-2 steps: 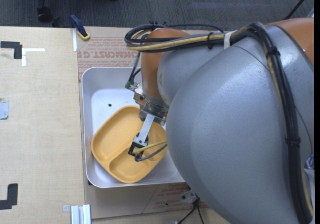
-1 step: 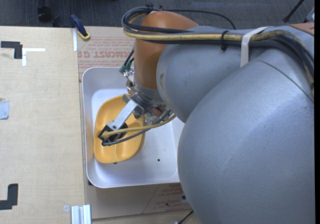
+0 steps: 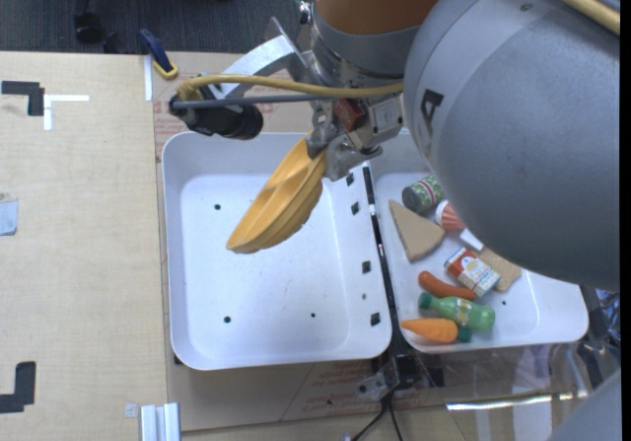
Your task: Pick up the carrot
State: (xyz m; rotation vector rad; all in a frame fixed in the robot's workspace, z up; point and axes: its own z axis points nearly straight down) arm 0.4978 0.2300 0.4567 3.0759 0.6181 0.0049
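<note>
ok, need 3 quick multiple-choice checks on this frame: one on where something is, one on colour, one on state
1. Where does the carrot lie?
A. left bin
B. near edge of the right bin
C. on the bench outside both bins

2. What colour is the curved piece hanging under the gripper?
A. yellow
B. green
C. red

3. What is the state of the carrot?
A. lifted clear of the bin
B. between the fingers
C. lying in the bin, away from the gripper

Answers:
1 B, it sits at the near edge of the right bin, beside a green bottle.
2 A, the piece is yellow against the white left bin.
3 C, it rests on the bin floor while the gripper is up over the divider between the bins.
</note>
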